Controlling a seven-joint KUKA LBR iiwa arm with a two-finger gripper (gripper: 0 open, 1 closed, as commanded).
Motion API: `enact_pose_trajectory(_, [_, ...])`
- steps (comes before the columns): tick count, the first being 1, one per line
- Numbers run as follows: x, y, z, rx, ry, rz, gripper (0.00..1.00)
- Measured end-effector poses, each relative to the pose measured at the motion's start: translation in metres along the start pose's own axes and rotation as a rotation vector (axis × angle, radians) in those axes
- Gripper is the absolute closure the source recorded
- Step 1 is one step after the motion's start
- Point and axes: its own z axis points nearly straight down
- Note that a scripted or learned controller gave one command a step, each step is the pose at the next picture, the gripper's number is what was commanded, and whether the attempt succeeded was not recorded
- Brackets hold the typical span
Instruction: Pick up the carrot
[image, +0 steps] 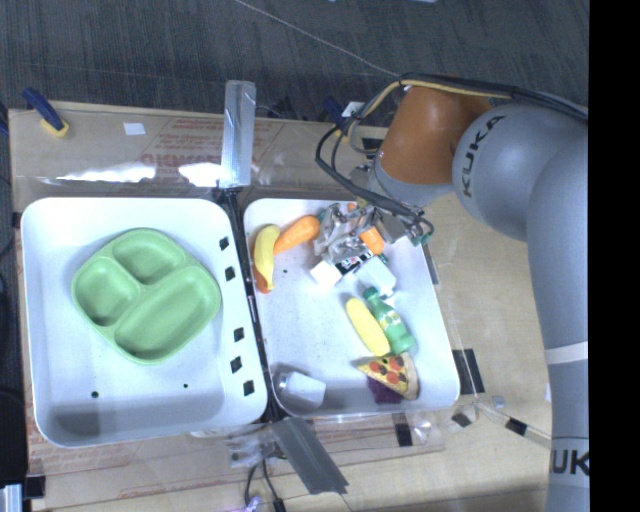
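The carrot (297, 235) is a short orange piece lying at the back of the right bin (310, 330), its left end against a yellow banana (264, 255). My gripper (345, 240) hangs low over the bin just to the right of the carrot, close to its right end. I cannot tell whether they touch. A small orange piece (372, 240) shows at the gripper's right side.
Around the gripper lie two white blocks (325, 272) (378, 272), a green bottle (387, 318), a yellow oblong item (366, 326), a pizza slice (392, 372) and a grey cup (298, 386). A green divided plate (147, 292) sits in the left bin (50, 400).
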Motion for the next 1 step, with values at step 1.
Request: enact_pose_trajectory(1, [0.0121, -0.0112, -0.0393, -0.009, 0.023, 0.025, 1.00])
